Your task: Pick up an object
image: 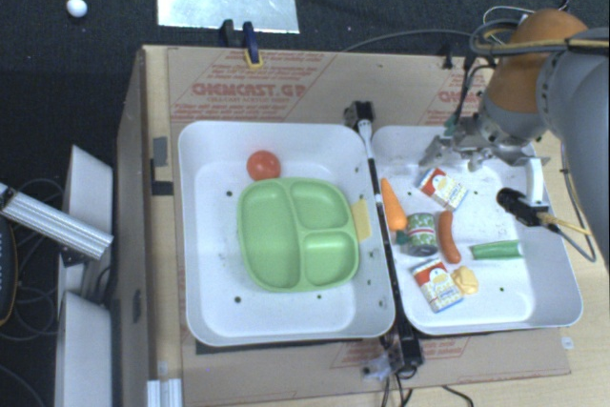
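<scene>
My gripper hangs over the back of the right bin, open, with nothing between its fingers. Just in front of it lies a small red and white carton. Further forward are an orange carrot, a dark green can, a red sausage, a green pepper-like piece, a second carton and a yellow piece. The left bin holds a green divided plate, a red ball and a yellow slab.
The arm comes in over the right bin's back right corner. A divider rail runs between the two bins. The right bin's front right area is bare white floor.
</scene>
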Controlling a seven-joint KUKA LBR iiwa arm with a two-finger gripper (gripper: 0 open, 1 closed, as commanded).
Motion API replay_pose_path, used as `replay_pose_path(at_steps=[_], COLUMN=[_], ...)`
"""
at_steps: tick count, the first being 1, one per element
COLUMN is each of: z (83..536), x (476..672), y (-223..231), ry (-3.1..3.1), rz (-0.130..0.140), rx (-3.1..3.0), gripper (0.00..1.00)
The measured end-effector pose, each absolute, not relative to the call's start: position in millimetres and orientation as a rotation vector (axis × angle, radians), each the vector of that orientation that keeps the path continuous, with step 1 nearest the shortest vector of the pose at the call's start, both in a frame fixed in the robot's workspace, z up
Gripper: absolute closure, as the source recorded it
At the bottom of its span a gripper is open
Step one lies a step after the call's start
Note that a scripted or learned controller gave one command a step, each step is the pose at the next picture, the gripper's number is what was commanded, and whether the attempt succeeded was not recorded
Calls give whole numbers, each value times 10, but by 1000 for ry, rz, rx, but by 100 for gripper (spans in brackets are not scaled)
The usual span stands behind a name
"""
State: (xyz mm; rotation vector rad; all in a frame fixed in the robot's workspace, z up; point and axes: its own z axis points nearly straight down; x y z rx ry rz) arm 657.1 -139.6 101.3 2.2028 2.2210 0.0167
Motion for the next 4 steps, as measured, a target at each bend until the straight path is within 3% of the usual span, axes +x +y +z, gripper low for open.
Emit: replay_pose_path(at_steps=[1, 2, 3, 4], z=[848, 963, 962, 849], x=[6693, 6703, 6702, 6690], y=[-896, -906, -905, -862], ry=[2227, 2227, 2228, 2225], rz=[4, 6, 5, 2], rx=[2215, 2210, 2209, 2215], gripper=[0, 100, 0, 0])
